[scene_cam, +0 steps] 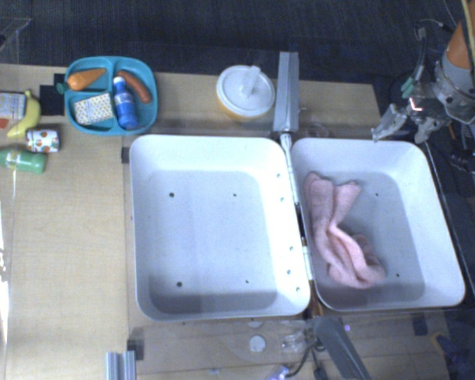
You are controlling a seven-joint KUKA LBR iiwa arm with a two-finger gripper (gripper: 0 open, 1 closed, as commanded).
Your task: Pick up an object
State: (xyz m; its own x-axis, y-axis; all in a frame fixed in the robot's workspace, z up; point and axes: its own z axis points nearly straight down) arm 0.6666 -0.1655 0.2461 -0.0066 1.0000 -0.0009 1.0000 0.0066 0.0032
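Pink cloth (341, 232) lies crumpled in rt bin (435, 212) — gripper (404, 123) just beyond rim.

Pink cloth (342, 229) in right bin (427, 172), lower right of frame: soft terry-like fabric, matt, rumpled. Both bins look like smooth white plastic, slight sheen; left bin (142, 212) same finish. Bench top (63, 252) at left: pale wood-look laminate, smooth, some glare. Strip between the bins (286, 93): grey brushed metal. Teal divided tray (146, 93), upper left: glossy plastic, toy food in it glossy too. Round lidded cup (245, 91), top centre: white plastic lid, satin. Gripper (402, 121), upper right: bare metal parts, dull shine.
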